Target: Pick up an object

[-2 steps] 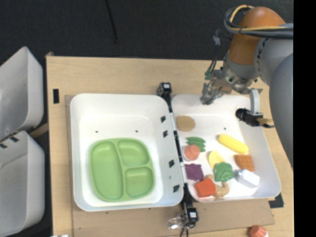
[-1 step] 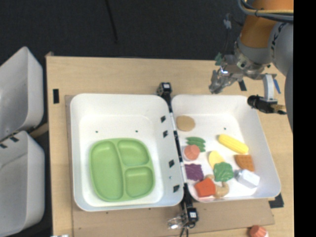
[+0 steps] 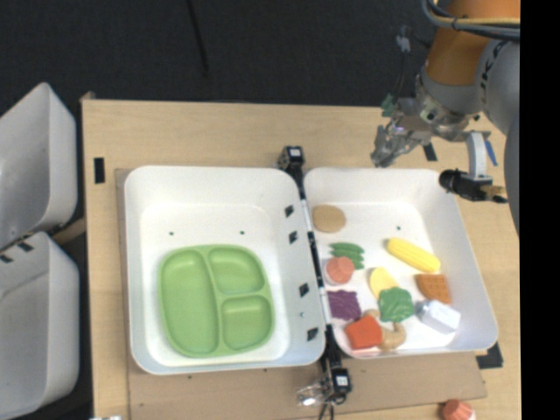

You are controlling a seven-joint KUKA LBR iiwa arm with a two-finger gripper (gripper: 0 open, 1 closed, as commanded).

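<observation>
My gripper [image 3: 386, 150] hangs above the far edge of the right bin [image 3: 376, 186], below the orange band of the arm. Nothing shows between its fingers. In the right bin lie several toy foods: a tan round cookie [image 3: 329, 219], a yellow corn cob [image 3: 413, 254], a green leafy piece [image 3: 346, 252], a pink round piece [image 3: 339, 270], a purple grape bunch [image 3: 343, 304], a yellow piece [image 3: 381, 281], a green broccoli [image 3: 395, 304], a red block [image 3: 364, 332], an orange cracker [image 3: 433, 287] and a white bottle [image 3: 437, 315].
The left bin [image 3: 144, 199] holds a green compartment plate [image 3: 215, 298]. Black clips run along the seam between the bins [image 3: 304, 261]. An orange object [image 3: 453, 409] lies on the bench near the front right. White shapes [image 3: 26, 234] stand at the far left.
</observation>
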